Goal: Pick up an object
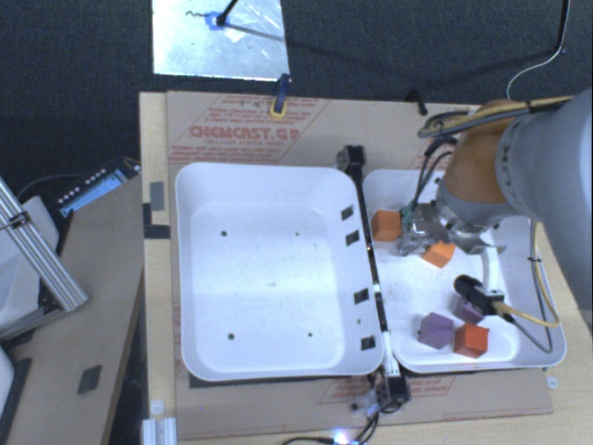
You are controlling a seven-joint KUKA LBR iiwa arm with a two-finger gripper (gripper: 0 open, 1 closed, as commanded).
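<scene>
Reaching into the right bin [528, 346], the pincer [414, 233] hangs between two orange blocks [385, 225], positioned to grab one; whether its jaws are apart, I cannot tell.

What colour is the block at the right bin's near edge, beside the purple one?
Orange-red block, seen in the camera view.

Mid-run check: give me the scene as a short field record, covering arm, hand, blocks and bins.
arm: grey KUKA arm reaching in from the right, over the right bin
hand: low in the right bin's upper part, finger state unclear
near hand: orange block to its left, small orange block to its lower right
front of bin: purple block, red-orange block beside it, small purple block above them
left bin: white
</scene>
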